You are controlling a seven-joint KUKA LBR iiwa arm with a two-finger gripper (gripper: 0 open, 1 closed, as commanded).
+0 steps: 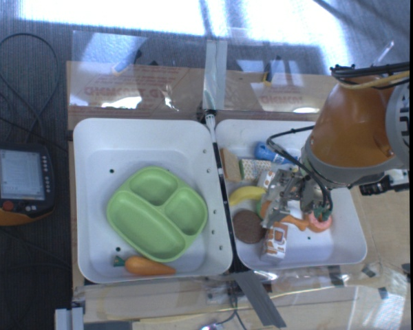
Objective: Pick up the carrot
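The carrot (149, 267) is orange with a small green top. It lies flat at the front edge of the left bin (89, 184), just below the green divided plate (158, 213). My gripper (287, 196) hangs over the right bin (344, 249), above a cluster of toy food, well to the right of the carrot. The wrist's orange band (351, 126) hides part of that bin's back right.
In the right bin lie a banana (246, 194), a brown round cookie (248, 226), a small carton (277, 240), a blue item (265, 150) and an orange-pink piece (315, 220). The bins' shared wall (220, 184) separates gripper and carrot. A control pendant (17, 181) sits far left.
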